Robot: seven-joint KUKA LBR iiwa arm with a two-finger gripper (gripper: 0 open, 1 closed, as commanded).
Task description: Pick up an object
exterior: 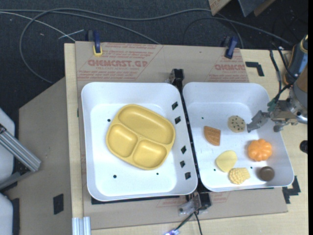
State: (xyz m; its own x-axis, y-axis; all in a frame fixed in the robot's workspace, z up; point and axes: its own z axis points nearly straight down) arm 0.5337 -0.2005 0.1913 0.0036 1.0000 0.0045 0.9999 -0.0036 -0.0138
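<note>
I see two white bins side by side on the bench. Left bin (93, 131): one yellow divided plate (140, 136) with three compartments, sitting roughly centre, tilted a bit, nothing in it.

Right bin (205, 102) has all the small stuff, left to right:
- orange wedge (212, 135), near the bin's centre-left
- pale yellow piece (226, 160), at 5 o'clock from the wedge, close to it
- corn cob (239, 175), at 5 o'clock from the pale piece, just beside it, looks like touching
- chocolate-chip cookie (236, 124), at 2 o'clock from the wedge, apart from it
- orange pumpkin (259, 150), right side of the bin
- dark brown round item (266, 173), at 6 o'clock from the pumpkin, near the bin's lower right corner

Gripper (266, 120) comes in from the right, over the bin's right side. I make out one grey finger (255, 121) angled down-left, with a second prong to its right and a gap between them, so the jaws look spread apart. Nothing sits between them; it has hold of nothing.

Relative to the gripper: the cookie is at 9 o'clock, near the left fingertip but apart from it. The pumpkin is at 6 o'clock, near, with clear bin floor between. The dark round item is further along the same 6 o'clock line. The wedge, pale piece and corn are at 8 to 7 o'clock, well apart.

Height of the gripper above the bin floor I can't tell from this angle.
</note>
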